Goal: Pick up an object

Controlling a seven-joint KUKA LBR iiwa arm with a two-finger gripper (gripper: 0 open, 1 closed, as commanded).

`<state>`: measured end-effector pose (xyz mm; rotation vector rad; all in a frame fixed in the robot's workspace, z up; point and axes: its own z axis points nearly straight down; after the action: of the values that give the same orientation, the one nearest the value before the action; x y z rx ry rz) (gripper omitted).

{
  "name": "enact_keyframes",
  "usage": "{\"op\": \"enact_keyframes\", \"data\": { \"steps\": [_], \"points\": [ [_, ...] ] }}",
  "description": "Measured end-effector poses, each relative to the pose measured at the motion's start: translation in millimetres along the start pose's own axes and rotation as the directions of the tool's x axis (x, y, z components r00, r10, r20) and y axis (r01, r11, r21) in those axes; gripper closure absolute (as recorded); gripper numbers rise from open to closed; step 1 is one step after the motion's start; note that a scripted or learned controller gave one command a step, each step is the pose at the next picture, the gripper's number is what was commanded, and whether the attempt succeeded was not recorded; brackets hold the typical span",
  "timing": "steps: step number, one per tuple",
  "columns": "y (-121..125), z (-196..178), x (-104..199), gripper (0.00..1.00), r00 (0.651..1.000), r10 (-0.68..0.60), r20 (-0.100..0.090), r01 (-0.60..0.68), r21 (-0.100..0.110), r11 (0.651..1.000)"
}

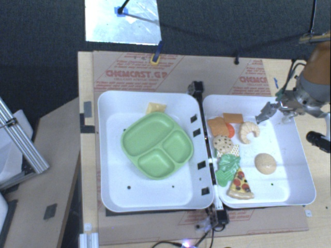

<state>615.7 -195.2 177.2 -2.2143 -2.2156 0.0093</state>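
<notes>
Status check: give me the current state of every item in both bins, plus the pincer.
Green tray: flat in left bin, compartments bare.
Yellow piece: beside tray's far edge.
Croissant: lying free in right bin.
Pizza slice: flat, near front.
Bun: resting alone.
Pincer: above right bin's far edge, holding nothing visible.

The bench (129,68) bears two white bins, left (111,138) and right (297,154), touching side by side.

Right bin (297,154): toy foods crowded its left half, from croissant (249,131) down to pizza slice (241,185). Right of croissant, bare floor lay open; bun (266,163) alone stood below it.
</notes>
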Motion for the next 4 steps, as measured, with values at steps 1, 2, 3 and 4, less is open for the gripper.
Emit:
{"op": "enact_keyframes", "data": {
  "steps": [1, 2, 3, 4],
  "points": [
    [3, -8, 0, 0.00, 1.000, -0.003, 0.003, 0.003, -0.013, 1.000],
    [3, 55, 2, 0.00, 1.000, -0.002, 0.001, 0.002, -0.008, 1.000],
    [6, 89, 2, 0.00, 1.000, -0.002, 0.003, 0.002, -0.016, 1.000],
    [8, 76, 1, 1.00, 1.000, -0.004, 0.006, 0.004, -0.024, 1.000]
  ]
}}
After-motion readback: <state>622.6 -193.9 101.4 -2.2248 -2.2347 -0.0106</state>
